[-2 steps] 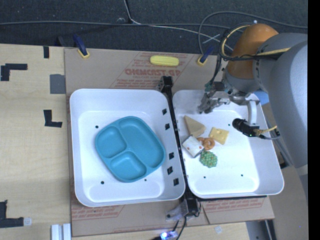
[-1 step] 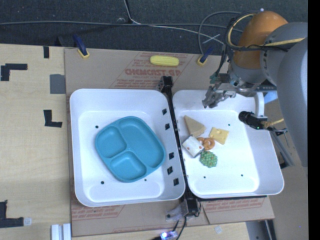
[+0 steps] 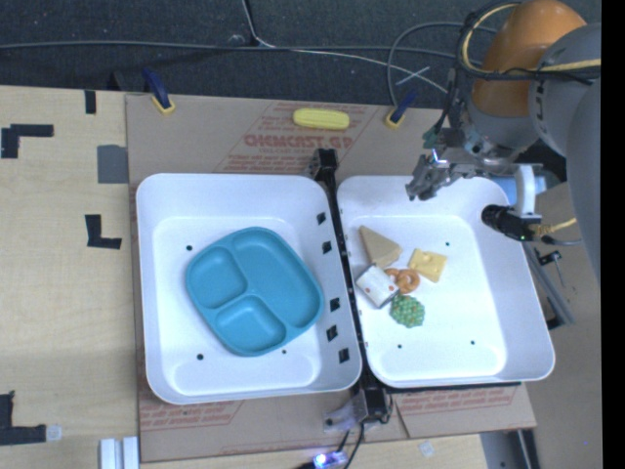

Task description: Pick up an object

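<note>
Grey arm with orange band (image 3: 527, 42) enters from right; gripper (image 3: 427, 182) hangs over right white bin (image 3: 508, 340), far edge. Left white bin (image 3: 161, 291) holds blue three-compartment plastic tray (image 3: 254, 289). Right bin: tan wedge (image 3: 379, 247), yellow cheese square (image 3: 427, 264), orange ring (image 3: 404, 280), white block (image 3: 376, 285), green broccoli piece (image 3: 408, 311), clustered. Yellow oblong object (image 3: 320, 118) on cardboard surface (image 3: 195, 135).

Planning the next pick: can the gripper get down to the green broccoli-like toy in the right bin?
Probably yes. The green broccoli-like toy lies uncovered, nothing above it, though the orange ring and white block crowd it; the gripper hangs over the same bin.
</note>
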You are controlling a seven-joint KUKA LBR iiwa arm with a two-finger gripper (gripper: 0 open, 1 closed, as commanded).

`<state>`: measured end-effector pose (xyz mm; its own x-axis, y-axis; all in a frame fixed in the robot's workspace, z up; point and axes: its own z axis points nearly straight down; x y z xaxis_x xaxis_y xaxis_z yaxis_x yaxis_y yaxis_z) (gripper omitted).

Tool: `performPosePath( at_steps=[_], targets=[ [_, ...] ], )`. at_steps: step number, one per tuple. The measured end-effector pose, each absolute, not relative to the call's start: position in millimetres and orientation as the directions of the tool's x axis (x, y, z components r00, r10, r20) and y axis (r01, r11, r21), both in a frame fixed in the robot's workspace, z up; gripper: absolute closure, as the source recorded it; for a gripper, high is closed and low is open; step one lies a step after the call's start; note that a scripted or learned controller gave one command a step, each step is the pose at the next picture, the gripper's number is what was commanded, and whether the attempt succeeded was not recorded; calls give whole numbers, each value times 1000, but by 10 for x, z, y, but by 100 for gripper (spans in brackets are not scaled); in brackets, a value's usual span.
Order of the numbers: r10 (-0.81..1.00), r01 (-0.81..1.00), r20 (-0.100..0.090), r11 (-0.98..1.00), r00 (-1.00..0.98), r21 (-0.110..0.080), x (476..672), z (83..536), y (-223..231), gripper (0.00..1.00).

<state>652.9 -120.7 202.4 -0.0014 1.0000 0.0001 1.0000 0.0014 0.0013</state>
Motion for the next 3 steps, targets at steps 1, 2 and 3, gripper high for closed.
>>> performPosePath(
  at_steps=[1, 2, 3],
  targets=[
    [1000, 1000, -1, 2, -2, 4, 6537, 2554, -1206, 100],
    [1000, 1000, 1, 4, -4, -1, 6338, 2587, -766, 100],
    [1000, 1000, 0, 4, -4, -3, 6248, 2535, -294, 100]
  ],
)
